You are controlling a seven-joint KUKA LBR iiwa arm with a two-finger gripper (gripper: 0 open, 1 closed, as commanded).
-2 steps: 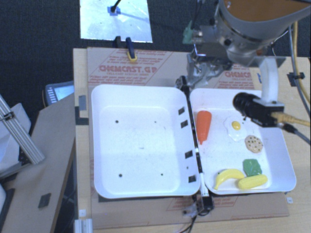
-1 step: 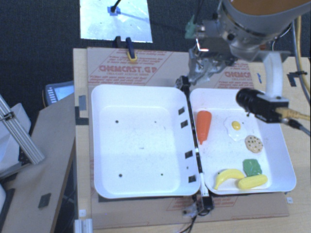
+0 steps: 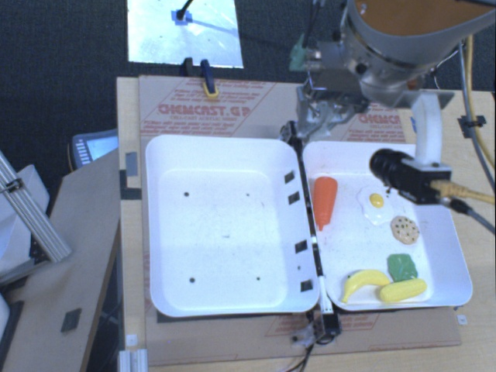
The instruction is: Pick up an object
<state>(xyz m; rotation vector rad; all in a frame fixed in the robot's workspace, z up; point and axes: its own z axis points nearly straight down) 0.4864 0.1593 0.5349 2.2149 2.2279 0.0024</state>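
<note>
So far nothing is lifted: the gripper (image 3: 322, 115) hangs at upper centre, above the bins' far edge, and I cannot tell its state. All six pieces lie right of centre in the right bin (image 3: 442, 231): one carrot (image 3: 324, 200), one fried egg (image 3: 375, 203), one cookie (image 3: 404, 229), one green piece (image 3: 402, 266), two yellow ones.

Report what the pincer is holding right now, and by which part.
Cannot be told for certain: the pincer sits at the far edge of the right bin, with nothing visibly in it. The carrot lies loose in that bin.
</note>
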